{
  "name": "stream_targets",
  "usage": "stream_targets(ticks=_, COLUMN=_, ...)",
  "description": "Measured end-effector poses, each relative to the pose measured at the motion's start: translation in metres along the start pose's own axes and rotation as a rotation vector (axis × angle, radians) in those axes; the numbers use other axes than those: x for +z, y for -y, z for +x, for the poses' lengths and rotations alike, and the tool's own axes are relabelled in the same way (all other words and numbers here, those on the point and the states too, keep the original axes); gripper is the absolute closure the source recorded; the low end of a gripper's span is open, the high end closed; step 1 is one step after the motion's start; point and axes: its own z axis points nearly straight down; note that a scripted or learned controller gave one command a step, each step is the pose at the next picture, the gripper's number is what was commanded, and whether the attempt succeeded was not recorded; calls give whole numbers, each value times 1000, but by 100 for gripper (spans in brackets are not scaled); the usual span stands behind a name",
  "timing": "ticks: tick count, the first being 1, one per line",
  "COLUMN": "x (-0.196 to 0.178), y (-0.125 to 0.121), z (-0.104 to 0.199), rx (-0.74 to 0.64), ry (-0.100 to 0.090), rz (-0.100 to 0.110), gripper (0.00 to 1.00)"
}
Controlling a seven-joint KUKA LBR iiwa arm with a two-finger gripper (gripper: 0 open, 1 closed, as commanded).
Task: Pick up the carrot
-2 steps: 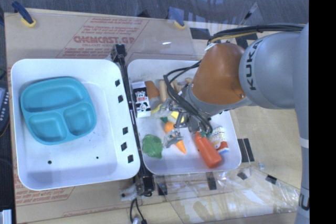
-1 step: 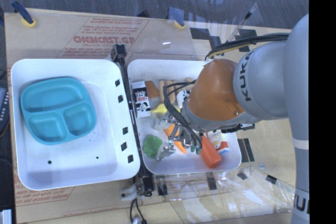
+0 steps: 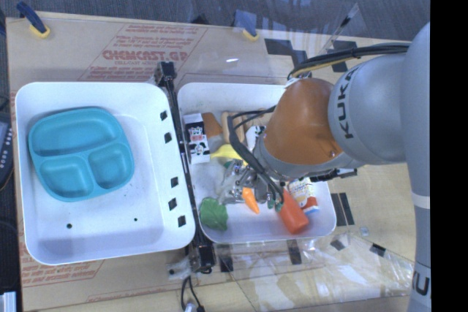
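In the camera view, the carrot [image 3: 251, 200] lay in the right bin [image 3: 219, 93], just beside the tool [image 3: 243, 184]. I could not tell how the tool was set. The carrot seemed small, light, stiff and perhaps slippery; taking it across the middle looked best.

Orange carrot [image 3: 251, 200], turquoise tray [image 3: 80, 152]

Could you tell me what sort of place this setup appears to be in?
Probably a robotics lab bench: a KUKA arm reaches over two white bins, one holding toy food like a carrot, the other a blue divided tray.
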Motion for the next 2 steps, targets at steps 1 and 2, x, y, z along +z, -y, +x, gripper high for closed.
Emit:
stream_targets(ticks=1, x=-91, y=-75, z=27, rx=105, ry=4, rz=-2, gripper=100)
stream_targets(ticks=2, x=-89, y=-67, z=26, rx=438, ry=0, rz=2, gripper=100)
